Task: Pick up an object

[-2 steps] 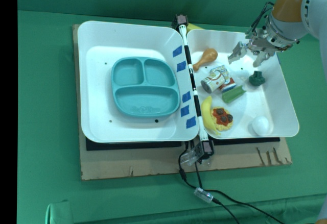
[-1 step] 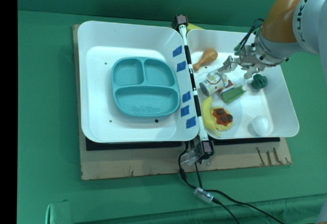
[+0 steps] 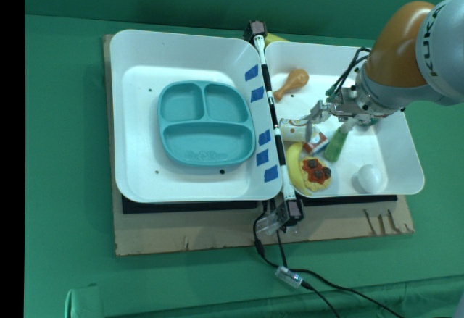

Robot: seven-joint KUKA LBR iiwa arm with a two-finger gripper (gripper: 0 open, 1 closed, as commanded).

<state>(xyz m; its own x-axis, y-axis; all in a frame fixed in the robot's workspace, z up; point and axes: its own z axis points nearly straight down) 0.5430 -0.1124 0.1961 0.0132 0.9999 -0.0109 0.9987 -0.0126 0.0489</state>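
Note:
My gripper (image 3: 331,119) hangs low over the middle of the right bin (image 3: 395,137), fingers spread apart and nothing between them. A green bottle (image 3: 336,145) lies tilted just below it, its top end near the right finger. A white carton (image 3: 295,128) lies to the left of the gripper, close to the left finger. Further off are a tan drumstick (image 3: 291,82) at the back, a small pizza slice (image 3: 316,172) on a yellow banana (image 3: 293,164) at the front, and a white egg (image 3: 369,177) at the front right.
The left bin (image 3: 138,128) holds a teal divided plate (image 3: 206,123). A divider strip with blue tape tabs (image 3: 264,114) runs between the bins. A yellow object (image 3: 274,39) peeks over the back rim. Cables (image 3: 290,273) trail off the bench's front.

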